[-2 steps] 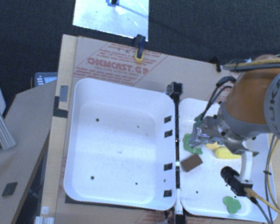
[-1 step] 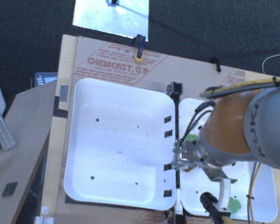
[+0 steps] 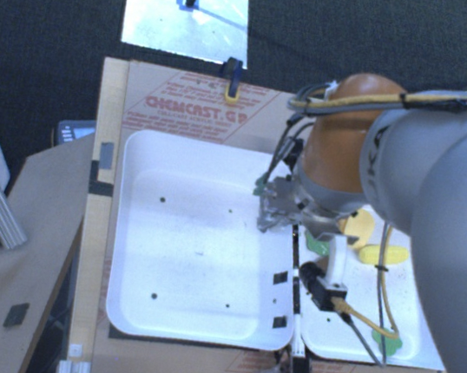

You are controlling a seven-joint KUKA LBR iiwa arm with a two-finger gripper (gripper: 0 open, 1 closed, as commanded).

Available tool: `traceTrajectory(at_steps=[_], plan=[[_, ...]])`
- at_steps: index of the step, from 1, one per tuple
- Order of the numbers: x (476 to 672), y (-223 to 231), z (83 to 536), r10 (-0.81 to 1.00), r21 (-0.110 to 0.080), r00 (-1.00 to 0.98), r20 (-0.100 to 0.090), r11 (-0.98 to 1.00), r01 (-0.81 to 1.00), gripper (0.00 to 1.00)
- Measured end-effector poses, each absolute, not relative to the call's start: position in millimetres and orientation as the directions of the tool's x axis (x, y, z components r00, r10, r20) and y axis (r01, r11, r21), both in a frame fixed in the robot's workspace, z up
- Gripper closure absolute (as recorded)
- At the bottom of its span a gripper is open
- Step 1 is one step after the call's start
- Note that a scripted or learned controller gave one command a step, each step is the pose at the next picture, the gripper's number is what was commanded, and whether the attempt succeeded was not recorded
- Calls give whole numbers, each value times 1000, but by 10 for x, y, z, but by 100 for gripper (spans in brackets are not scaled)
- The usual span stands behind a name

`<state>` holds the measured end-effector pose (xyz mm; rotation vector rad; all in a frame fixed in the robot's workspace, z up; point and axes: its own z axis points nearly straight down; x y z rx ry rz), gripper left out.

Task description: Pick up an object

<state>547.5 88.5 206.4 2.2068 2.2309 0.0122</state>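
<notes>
Dark carpet lies behind a wooden table (image 3: 46, 231), and a printed cardboard sheet (image 3: 193, 109) lies under two white bins.

The things worth picking are all in the right bin (image 3: 328, 341), much of which the arm (image 3: 447, 171) hides from where I stand. The clearest is a long yellow piece (image 3: 383, 254), lying flat near the middle of that bin. It looks like a small, light toy, probably smooth plastic or foam, so I'd guess it weighs little but could slide or roll away under a careless pinch. Taking it across its narrow middle seems the safest hold.

Just beside it, toward the arm, sits a rounder yellow lump (image 3: 361, 224). A small green piece (image 3: 317, 245) lies close to the wall between the bins, and another green piece (image 3: 389, 344) lies near the front rim.

The gripper (image 3: 272, 209) hangs low over the right edge of the left bin (image 3: 196, 254), apart from all of these. I cannot tell whether it is open or closed, and I see nothing held in it. The shared wall stands between it and the yellow piece, and the robot's own cables trail across the right bin.
</notes>
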Motion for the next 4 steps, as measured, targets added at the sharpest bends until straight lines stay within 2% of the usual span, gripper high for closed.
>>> traceTrajectory(at_steps=[1,2,3,4], plan=[[5351,1296,4077,1000,20,-10,7,10,1000,100],[5849,1165,4165,1000,7,1,0,-1,1000,100],[6239,1688,2750,1000,-9,-8,-1,8,1000,100],[6238,1505,2360,1000,-3,0,-1,0,1000,100]])
